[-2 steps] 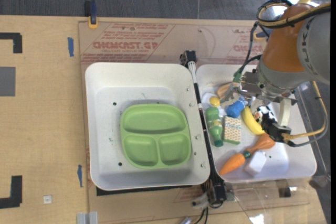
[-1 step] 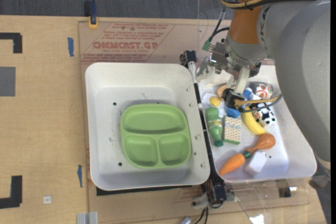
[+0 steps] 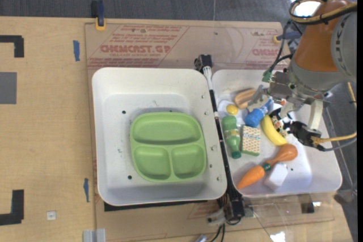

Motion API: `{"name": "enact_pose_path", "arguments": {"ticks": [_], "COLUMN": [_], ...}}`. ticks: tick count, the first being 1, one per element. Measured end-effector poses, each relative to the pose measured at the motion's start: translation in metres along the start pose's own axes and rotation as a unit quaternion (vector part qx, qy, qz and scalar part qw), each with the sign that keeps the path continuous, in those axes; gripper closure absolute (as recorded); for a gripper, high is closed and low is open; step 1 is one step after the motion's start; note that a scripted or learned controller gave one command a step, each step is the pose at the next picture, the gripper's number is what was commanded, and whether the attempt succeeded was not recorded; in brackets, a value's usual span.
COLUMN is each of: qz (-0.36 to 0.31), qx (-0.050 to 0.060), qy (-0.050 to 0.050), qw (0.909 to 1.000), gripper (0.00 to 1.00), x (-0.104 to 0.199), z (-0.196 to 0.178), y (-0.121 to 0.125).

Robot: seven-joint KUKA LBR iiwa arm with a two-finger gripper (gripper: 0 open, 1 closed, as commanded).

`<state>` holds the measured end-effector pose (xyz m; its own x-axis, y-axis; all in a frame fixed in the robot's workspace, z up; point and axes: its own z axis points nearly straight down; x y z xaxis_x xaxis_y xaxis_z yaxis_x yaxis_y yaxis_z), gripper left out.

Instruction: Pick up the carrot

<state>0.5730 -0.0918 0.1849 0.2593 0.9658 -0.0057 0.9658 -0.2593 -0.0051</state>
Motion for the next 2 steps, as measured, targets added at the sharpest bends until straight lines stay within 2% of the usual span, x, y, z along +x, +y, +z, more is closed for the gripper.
{"name": "enact_pose_path", "arguments": {"ticks": [1,2], "qz": [0.059,0.037], "qx": [-0.003,0.002], "qy": [0.003,0.003], "qw": [0.9982,0.9993], "gripper": [0.00,0.00], "x": [0.065,0.089], "z": [0.000,0.000], "y": [0.031,0.007]}}
